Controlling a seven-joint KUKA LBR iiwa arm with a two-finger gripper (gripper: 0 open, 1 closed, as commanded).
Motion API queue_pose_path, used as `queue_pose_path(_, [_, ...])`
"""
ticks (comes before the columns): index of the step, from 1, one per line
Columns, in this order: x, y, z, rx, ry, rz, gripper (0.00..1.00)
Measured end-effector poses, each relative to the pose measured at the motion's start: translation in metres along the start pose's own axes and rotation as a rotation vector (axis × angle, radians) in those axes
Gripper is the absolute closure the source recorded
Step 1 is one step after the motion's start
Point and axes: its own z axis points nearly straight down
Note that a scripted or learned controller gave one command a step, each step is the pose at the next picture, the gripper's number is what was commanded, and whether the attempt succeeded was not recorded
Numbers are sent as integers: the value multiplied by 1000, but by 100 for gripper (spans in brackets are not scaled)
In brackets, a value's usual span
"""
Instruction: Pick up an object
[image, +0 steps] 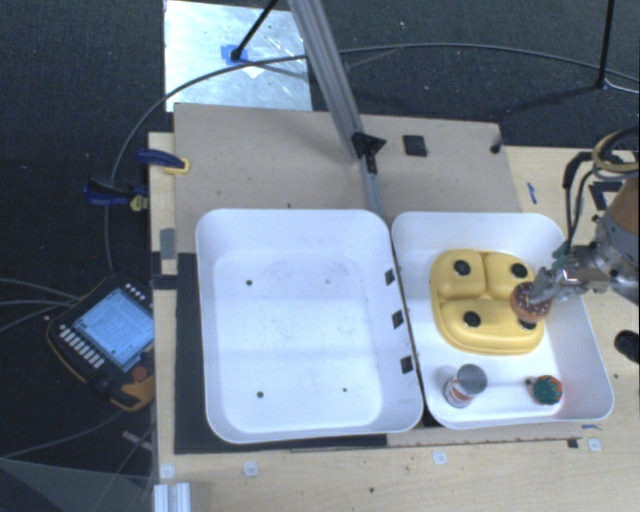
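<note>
tool (530, 300) over yellow tray (480, 310), right bin (590, 380)

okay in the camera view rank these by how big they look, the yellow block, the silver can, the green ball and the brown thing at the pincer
1. yellow block
2. silver can
3. green ball and brown thing at the pincer: they look alike in size, so I won't rank them.

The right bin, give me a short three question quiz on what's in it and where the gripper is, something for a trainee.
1. True or false: the yellow tray lies in the left bin.
2. Which item sits nearest the right bin's front right corner: A, the small can, or B, the green object?
3. Fill in: the gripper is above the yellow tray's ____ edge, seen from the camera.

Key: 1 false; 2 B; 3 right.
</note>
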Motion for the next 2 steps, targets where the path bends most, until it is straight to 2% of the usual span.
queue_pose_path(1, [47,-9,-7,3,2,-3,100])
queue_pose_path(2, [100,-1,-14,2,3,-4,100])
